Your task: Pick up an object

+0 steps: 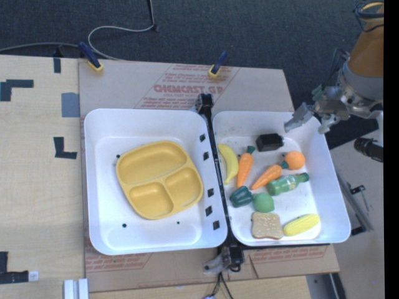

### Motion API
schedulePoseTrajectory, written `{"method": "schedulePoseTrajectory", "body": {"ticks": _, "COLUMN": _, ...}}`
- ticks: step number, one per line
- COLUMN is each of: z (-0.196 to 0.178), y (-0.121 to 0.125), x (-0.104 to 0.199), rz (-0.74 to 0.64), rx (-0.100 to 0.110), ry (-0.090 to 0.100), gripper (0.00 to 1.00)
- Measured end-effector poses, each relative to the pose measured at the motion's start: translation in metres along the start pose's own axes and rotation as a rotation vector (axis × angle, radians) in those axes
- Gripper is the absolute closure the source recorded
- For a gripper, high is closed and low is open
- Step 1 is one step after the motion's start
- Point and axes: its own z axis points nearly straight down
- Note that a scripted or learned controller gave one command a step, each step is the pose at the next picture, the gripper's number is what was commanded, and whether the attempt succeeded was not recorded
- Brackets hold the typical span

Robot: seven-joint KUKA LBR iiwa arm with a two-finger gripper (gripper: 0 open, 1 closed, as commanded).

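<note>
Bread (267,225) and corn (301,224) look light and stiff; grip corn across its middle. Tool (310,115), above them, open or shut I cannot tell.

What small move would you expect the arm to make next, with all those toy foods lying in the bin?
Probably a short move inward and down. The tool hangs at the upper right rim of the right white bin, holding nothing, and the small black block lies closest to it, apart from the other toys, so it looks like the easiest pick.
</note>
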Motion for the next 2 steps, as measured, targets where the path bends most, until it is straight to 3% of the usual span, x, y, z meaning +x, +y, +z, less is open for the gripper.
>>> {"method": "schedulePoseTrajectory", "body": {"ticks": 1, "z": 0.1, "y": 0.037, "x": 0.01, "rz": -0.001, "rx": 0.003, "ry": 0.001, "gripper": 0.0}}
{"method": "schedulePoseTrajectory", "body": {"ticks": 2, "z": 0.167, "y": 0.06, "x": 0.009, "rz": -0.003, "rx": -0.004, "ry": -0.002, "gripper": 0.0}}
